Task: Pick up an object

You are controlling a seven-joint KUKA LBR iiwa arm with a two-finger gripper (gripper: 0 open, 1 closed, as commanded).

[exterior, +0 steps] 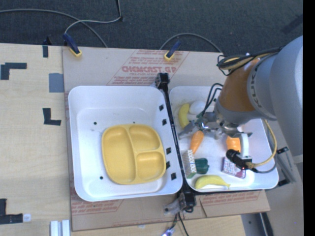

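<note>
Gripper sits low in the right white bin, its metal fingers spread open around nothing, just above the small orange plastic carrot. Best move, I'd say: centre over the carrot, drop straight, and close across its narrow width, staying clear of the yellow plastic banana.

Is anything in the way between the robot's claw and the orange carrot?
Nothing visible stands between them. The gripper sits low in the right bin, right above the top end of the carrot. The banana lies just to the upper left, and the green piece lies below the carrot, both off to the side.
</note>
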